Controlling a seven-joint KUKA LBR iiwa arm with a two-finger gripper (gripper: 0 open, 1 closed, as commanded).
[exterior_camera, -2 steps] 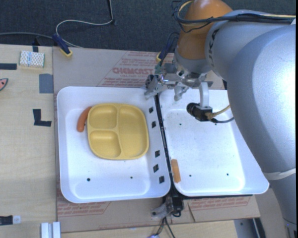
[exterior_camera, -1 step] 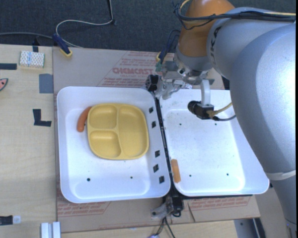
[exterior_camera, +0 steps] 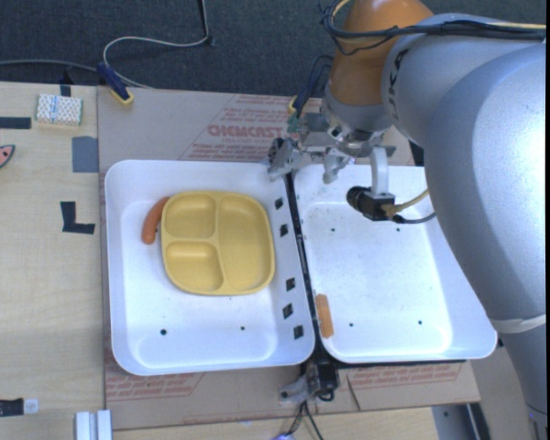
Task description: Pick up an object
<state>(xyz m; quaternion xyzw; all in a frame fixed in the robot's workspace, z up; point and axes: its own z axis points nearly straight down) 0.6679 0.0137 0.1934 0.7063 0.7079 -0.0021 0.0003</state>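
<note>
Two white bins (exterior_camera: 128, 337) sit side by side on the table, the gripper (exterior_camera: 307, 159) hanging empty with fingers spread over their far shared edge, while a small orange carrot (exterior_camera: 324, 315), likely light and rigid, best pinched midway, lies at the right bin's near-left edge.

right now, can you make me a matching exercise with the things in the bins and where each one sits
Things:
1. yellow plate
2. orange sausage
3. orange stick
4. claw

Places:
A. left edge of the right bin
B. middle of the left bin
C. above the far end of the divide between the bins
D. against the plate's left side

Pairs: 1-B, 2-D, 3-A, 4-C
</note>
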